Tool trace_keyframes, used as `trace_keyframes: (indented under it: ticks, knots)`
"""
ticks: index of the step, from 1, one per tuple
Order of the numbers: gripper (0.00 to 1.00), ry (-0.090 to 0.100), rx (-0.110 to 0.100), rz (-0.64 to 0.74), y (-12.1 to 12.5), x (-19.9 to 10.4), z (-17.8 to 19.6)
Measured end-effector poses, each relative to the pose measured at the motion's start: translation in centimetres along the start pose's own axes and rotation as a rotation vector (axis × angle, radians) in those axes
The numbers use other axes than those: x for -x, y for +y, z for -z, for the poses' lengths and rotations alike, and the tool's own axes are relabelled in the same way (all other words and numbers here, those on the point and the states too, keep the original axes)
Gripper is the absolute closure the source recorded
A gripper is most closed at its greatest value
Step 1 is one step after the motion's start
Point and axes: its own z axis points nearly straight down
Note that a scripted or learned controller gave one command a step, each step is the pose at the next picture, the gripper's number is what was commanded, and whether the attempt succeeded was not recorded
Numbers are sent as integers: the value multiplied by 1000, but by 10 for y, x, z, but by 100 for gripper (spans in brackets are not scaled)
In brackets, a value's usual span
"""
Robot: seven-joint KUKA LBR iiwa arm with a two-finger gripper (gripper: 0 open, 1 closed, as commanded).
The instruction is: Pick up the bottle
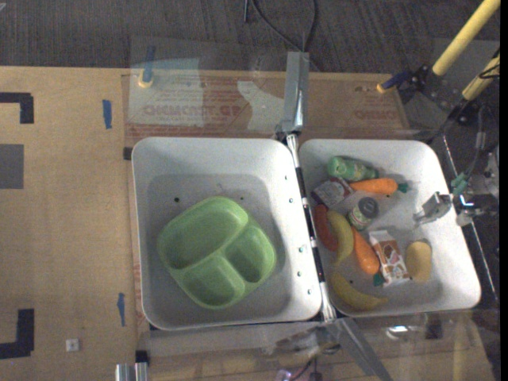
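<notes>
The green divided plate (pixel 217 251) lies flat in the left bin (pixel 151 165), far to the left of the gripper and across the centre divider. It is not part of the pick.

In the right bin (pixel 444 173), the objects form a loose pile to the gripper's left. Nearest the divider are a red pepper (pixel 321 227) and a banana (pixel 343 236), with a second banana (pixel 355 292) lower down. Above them lies the green bottle (pixel 352 168), to the gripper's upper left, against the bin's far wall and well apart from the gripper. The bottle lies on its side. Its long axis runs roughly left to right, tilted slightly; which end carries the cap cannot be determined. A carrot (pixel 375 186) lies just below it, almost parallel and touching or nearly so. A small jar (pixel 364 211) stands below that carrot, and a juice carton (pixel 390 259) and a potato (pixel 419 259) lie below the gripper.

The gripper (pixel 434 207) hangs over bare bin floor near the right wall, with nothing between its fingers. Their spacing cannot be determined.

Judgement: the close carrot leaves little clearance on that side, so a grasp across the bottle's short axis appears most practical.
</notes>
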Motion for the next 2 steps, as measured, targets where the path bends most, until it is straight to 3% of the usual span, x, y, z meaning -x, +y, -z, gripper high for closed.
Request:
trace_keyframes:
  ticks: [1, 2]
  knots:
    - [100, -1, 3, -3, 0, 2, 10]
    - [100, -3, 4, 68, 71, -45, 99]
